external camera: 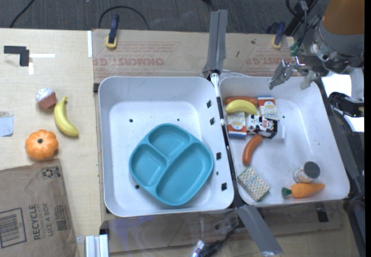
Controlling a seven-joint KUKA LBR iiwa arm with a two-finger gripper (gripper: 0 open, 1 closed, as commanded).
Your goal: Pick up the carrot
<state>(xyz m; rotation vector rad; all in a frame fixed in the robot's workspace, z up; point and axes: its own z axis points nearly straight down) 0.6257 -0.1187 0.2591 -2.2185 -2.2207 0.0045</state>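
Glossy white plastic bins [110, 134], a smooth blue plastic plate [171, 163], on a matt cardboard-covered bench [156, 53].

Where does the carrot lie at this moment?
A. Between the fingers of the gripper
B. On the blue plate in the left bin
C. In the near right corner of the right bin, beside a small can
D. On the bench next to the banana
C: the carrot lies in the right bin at its near right corner, just below the small can, far from the gripper.
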